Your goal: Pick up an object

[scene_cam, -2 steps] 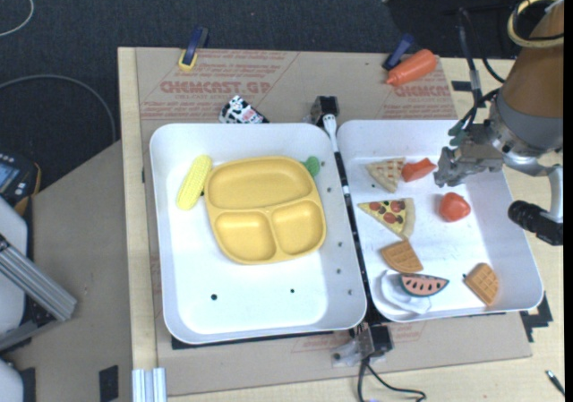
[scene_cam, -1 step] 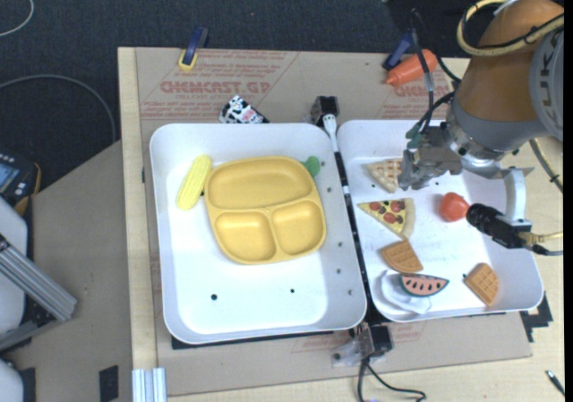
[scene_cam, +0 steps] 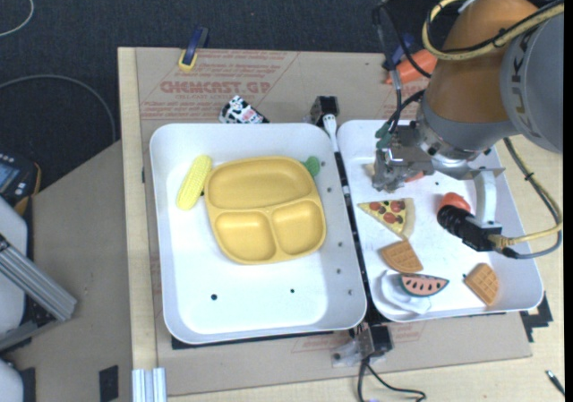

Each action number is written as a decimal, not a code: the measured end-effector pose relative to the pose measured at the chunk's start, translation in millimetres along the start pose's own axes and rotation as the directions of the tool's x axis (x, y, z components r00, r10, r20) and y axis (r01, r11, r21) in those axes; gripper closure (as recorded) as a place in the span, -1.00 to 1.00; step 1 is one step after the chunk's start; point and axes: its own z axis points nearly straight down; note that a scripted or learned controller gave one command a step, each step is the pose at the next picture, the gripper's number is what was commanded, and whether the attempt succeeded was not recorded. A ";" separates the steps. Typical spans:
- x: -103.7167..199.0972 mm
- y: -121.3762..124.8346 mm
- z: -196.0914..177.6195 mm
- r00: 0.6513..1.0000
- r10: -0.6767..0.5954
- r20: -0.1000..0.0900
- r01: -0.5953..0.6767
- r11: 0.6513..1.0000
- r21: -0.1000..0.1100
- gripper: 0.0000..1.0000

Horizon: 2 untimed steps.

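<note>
Broadly, the bench (scene_cam: pixel 134 212) carries two shallow white bins side by side, the left bin (scene_cam: pixel 179 284) the roomier-looking of the pair and the right bin (scene_cam: pixel 515 279) partly covered by the arm (scene_cam: pixel 501 60), which reaches in from the right with its orange band bulging above the wrist. Inside the left bin a yellow divided tray (scene_cam: pixel 264 208) sits toward the far half, with a yellow corn cob (scene_cam: pixel 193 182) lying just beside its left edge and a small green piece (scene_cam: pixel 312 166) peeking out at its far right corner. Over the far left part of the right bin hangs the gripper (scene_cam: pixel 387 178), pointing down at the bin floor — whether it is open or closed cannot be told from this angle, and nothing is seen between its tips. Near it, toward the viewer, lies a pizza slice (scene_cam: pixel 391 212); below that a tan wedge (scene_cam: pixel 400 257), then a watermelon slice (scene_cam: pixel 421 285) resting on a white dish (scene_cam: pixel 394 300) at the near edge. A small waffle piece (scene_cam: pixel 483 283) lies near the right corner, and a red-orange toy (scene_cam: pixel 453 201) sits beside the gripper's black cable fitting (scene_cam: pixel 466 228)
</note>
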 end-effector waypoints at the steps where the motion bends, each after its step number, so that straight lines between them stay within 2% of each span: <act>1: 56.4 3.0 -7.1 1.000 0.000 0.001 0.000 1.000 -0.003 1.00; 2: 95.0 -3.9 8.0 1.000 0.002 0.001 -0.002 1.000 0.004 1.00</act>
